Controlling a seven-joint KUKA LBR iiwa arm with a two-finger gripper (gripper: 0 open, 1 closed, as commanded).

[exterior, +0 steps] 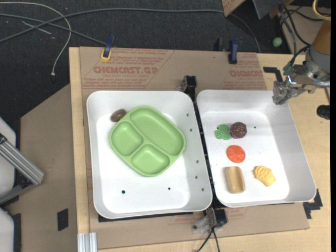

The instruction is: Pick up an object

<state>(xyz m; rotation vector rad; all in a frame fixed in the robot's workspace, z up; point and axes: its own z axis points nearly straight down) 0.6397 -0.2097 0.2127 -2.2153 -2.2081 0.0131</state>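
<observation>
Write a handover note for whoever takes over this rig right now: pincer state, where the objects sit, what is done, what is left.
Pincer: above the right bin's far right corner, nothing seen between its fingers.
Right bin: green piece, dark round piece, orange disc, tan block, yellow piece.
Left bin: green divided tray, small brown piece at its far left edge.
Done: nothing picked.
Left: pick one object.

Board (157,62) far edge, left print: showing red "CHEMCAST GP", partly blurred.
Board far edge, right print: reading "CHEMCAST", faint, approx.
</observation>
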